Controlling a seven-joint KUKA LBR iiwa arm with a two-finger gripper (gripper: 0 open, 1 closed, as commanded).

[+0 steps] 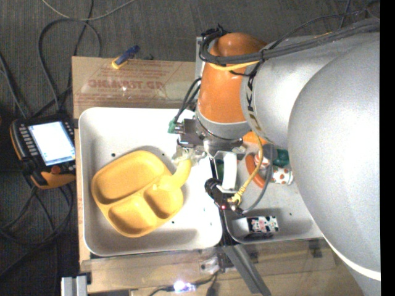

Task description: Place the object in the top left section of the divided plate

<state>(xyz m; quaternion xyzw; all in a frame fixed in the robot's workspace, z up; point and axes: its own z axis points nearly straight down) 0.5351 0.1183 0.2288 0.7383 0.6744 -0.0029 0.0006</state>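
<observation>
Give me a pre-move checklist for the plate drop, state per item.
1. Divided plate sits flat inside the left bin: ok.
2. Yellow banana-like object hangs over the plate's right edge, beneath the wrist: ok.
3. Object over the top left section: not ok, it is at the right side.
4. Pincer grip on the object: cannot tell, the wrist hides it.
5. Plate sections free of other items: ok.
6. Items in the right bin away from the plate: ok.
</observation>
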